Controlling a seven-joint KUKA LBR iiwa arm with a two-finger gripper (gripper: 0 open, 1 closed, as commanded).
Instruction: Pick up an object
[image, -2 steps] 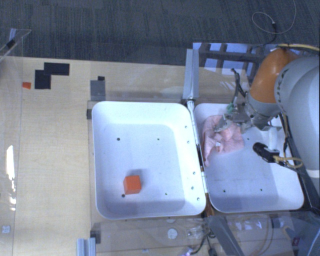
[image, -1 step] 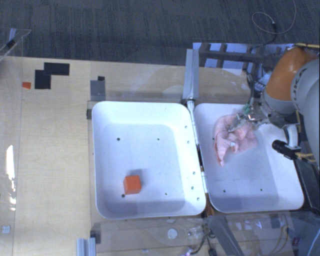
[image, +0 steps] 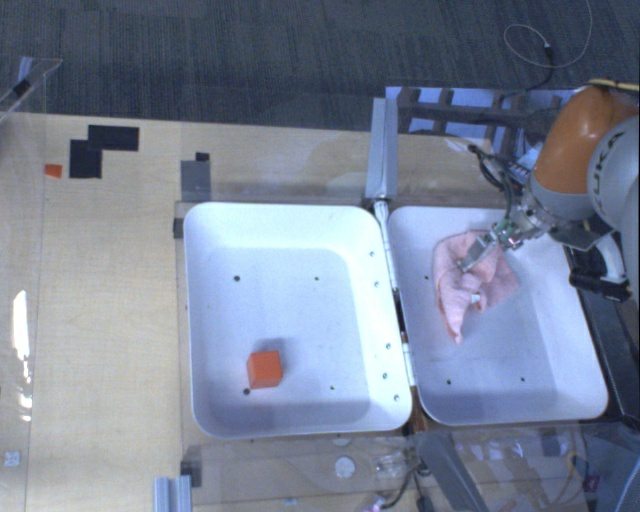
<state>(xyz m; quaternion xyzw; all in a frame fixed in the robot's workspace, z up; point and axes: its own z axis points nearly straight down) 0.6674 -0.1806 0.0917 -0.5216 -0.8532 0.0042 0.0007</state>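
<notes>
The grey arm's two-finger gripper (image: 482, 253) sits low over the crumpled pink cloth (image: 470, 283) in the right-hand shallow white bin (image: 540, 380), toward that bin's far edge and slightly nearer its inner wall. Whether it is spread or pinched on the fabric I cannot tell at this size. The slanted reach from the bin's far right corner probably suits a soft, bunched target, where a fold can be nipped from above. The cloth's lower tail trails toward the bin's middle. In the left-hand white bin (image: 210, 300), a small orange block (image: 265, 369) lies near the front left corner, well apart. Nothing crowds the cloth; the divider between bins stands just beside it.
</notes>
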